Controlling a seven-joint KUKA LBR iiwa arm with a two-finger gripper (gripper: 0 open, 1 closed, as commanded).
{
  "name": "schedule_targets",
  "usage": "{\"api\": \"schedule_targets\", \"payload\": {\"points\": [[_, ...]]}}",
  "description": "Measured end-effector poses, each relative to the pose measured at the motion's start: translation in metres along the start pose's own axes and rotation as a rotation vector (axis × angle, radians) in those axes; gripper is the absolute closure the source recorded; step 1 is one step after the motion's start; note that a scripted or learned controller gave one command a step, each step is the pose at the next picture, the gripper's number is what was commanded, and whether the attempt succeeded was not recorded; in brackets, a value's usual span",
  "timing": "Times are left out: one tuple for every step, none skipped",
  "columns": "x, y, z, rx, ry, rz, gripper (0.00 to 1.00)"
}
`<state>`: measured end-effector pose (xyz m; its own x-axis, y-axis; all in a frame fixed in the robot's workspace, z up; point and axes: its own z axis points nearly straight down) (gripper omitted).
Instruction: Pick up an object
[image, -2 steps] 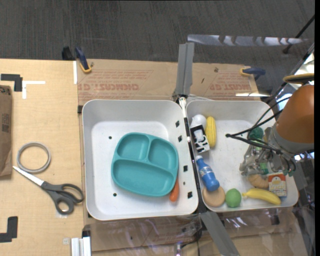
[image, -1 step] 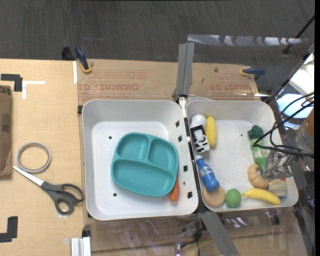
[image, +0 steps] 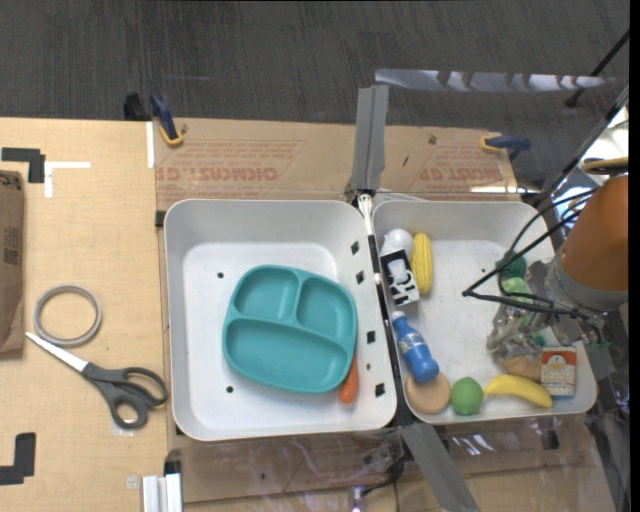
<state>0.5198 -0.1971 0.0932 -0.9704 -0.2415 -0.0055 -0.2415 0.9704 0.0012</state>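
The right bin (image: 470, 212) holds several objects. A white bottle with a black label (image: 398, 266) lies beside a yellow corn cob (image: 423, 262) at the left wall. Below them lie a blue bottle (image: 413, 349), a tan disc (image: 429, 394), a green lime (image: 466, 395), a banana (image: 518, 389) and a small red-and-white box (image: 558, 370). My gripper (image: 513, 337) is low in the right bin, just above the banana and left of the box. A green item (image: 514, 276) sits right behind it. Cables and the wrist hide what lies under the gripper.
The left bin (image: 190, 330) holds a teal divided plate (image: 290, 328) with an orange carrot (image: 348, 383) at its lower right edge. Scissors (image: 112, 381) and a tape ring (image: 67, 314) lie on the bench to the left. The arm's orange band (image: 605, 240) overhangs the right bin's right side.
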Motion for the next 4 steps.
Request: {"api": "schedule_targets", "payload": {"points": [[-0.113,0.03,0.0,0.002,-0.001,-0.059,1.0],[-0.065,-0.04,-0.028,0.002,-0.001,-0.591,1.0],[-0.048,-0.033,-0.061,-0.001,0.0,-0.972,1.0],[-0.045,0.036,-0.153,0.0,0.0,-0.741,1.0]]}}
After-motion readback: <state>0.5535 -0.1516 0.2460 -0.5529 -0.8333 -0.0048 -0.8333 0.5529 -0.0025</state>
